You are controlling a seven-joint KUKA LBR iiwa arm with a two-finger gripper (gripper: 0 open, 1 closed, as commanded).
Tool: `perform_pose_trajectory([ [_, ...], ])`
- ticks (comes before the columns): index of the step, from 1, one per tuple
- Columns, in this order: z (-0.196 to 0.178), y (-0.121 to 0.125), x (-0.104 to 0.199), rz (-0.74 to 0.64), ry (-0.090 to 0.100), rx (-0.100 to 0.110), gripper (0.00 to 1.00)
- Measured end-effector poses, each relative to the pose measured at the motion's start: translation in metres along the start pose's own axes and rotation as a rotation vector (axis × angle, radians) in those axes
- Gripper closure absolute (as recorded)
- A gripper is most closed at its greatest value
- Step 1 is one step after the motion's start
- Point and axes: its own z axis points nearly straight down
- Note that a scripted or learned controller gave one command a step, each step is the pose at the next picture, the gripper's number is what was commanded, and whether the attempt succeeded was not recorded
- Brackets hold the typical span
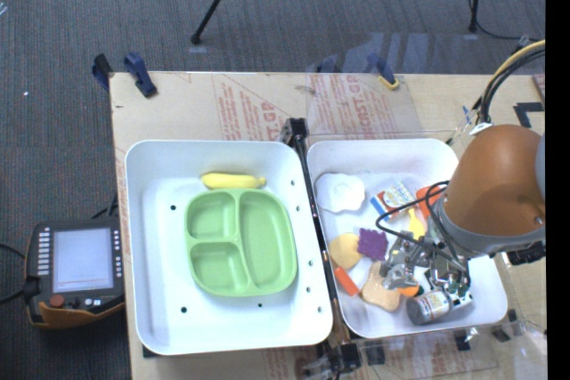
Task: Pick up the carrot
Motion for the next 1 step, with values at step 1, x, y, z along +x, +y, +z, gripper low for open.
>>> perform_pose_trajectory([
  [1,0.0515,-0.0073,-0.0011,-0.108,0.002,0.000,1.00],
])
